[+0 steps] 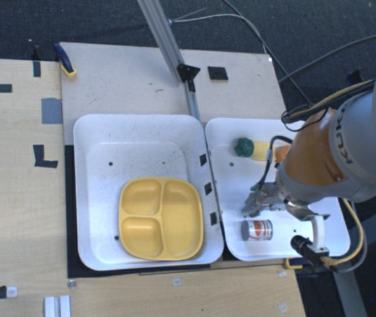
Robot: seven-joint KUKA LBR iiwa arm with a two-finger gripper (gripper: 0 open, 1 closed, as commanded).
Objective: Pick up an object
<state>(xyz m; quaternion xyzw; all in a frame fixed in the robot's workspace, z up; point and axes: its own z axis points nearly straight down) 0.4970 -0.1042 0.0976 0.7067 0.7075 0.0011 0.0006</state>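
Observation:
A small can [258,230] with a red and white label lies on its side near the front of the right bin [231,177]. A green ball [244,146] rests at the back of that bin, with a yellow object [261,150] and a bit of orange [280,153] beside it, partly hidden by the arm. My gripper [256,202] hangs low over the right bin, just behind the can and apart from the ball. The wrist above covers most of it.
The left bin [95,177] holds a yellow divided plate [161,218] at its front. A metal pole [168,38] slants up from between the bins. Cables run across the dark floor at the back right. The arm's bulk [326,157] covers the right bin's right side.

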